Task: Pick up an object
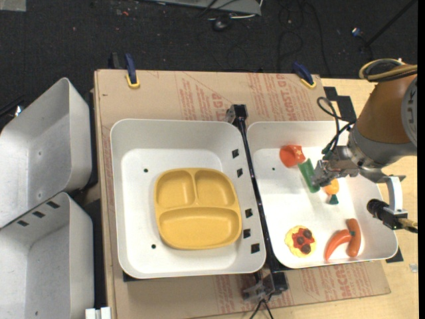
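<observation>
The gripper [325,175] hangs low in the right bin [275,244], near its far edge, just over a green stick [308,175] and a small orange piece [331,189]. Finger state cannot be told. A good grasp probably needs centring on one object before closing.

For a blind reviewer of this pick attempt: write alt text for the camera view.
A grey robot arm reaches from the right into the right white bin, its gripper low over a green object and a small orange piece. Nearby lie a red toy, a yellow disc and a red-orange sausage shape. The left bin holds a yellow divided tray.
</observation>
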